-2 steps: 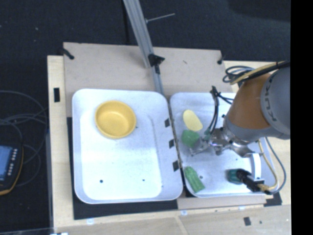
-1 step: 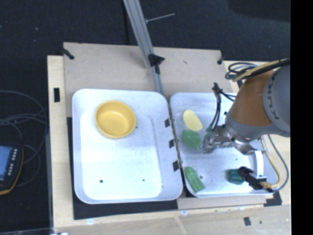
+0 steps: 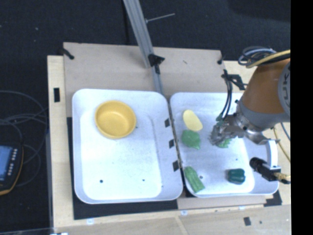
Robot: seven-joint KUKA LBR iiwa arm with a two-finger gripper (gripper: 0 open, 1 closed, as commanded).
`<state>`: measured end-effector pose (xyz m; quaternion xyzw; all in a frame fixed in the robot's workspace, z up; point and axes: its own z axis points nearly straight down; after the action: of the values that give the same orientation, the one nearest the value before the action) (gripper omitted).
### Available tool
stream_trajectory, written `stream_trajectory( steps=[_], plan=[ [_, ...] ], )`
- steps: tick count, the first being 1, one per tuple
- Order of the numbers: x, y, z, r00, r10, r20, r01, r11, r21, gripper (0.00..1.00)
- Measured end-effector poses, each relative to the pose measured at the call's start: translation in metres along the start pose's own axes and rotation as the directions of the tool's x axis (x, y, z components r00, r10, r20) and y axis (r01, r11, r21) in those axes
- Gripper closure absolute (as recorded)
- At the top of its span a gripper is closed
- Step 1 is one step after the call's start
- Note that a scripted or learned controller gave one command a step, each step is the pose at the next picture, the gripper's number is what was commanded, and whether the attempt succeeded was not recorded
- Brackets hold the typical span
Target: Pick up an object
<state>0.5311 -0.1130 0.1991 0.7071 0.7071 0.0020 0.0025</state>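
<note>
The gripper (image 3: 221, 135) sits low in the right bin (image 3: 244, 190), right over a small green piece (image 3: 225, 142) that peeks out just below its tips. Whether the fingers are wide, narrow or clamped on it I cannot tell; they blur into the piece. It looks light, soft and a little squashy, so a gentle pinch across its middle should do. A green lump (image 3: 191, 139) lies well left of the fingers.

small green object (image 3: 225, 142) in right bin (image 3: 210, 102)
</note>
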Motion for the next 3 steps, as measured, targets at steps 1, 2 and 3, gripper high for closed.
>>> stream_trajectory(
  steps=[1, 2, 3],
  plan=[
    [0.002, 0.002, -0.042, 1.000, 0.000, 0.000, 0.000, 1.000, 0.002, 1.00],
    [0.001, 0.002, -0.067, 1.000, 0.000, 0.000, 0.000, 1.000, 0.003, 1.00],
    [0.060, 0.010, -0.069, 1.000, -0.005, -0.002, 0.005, 1.000, 0.005, 1.00]
  ],
)
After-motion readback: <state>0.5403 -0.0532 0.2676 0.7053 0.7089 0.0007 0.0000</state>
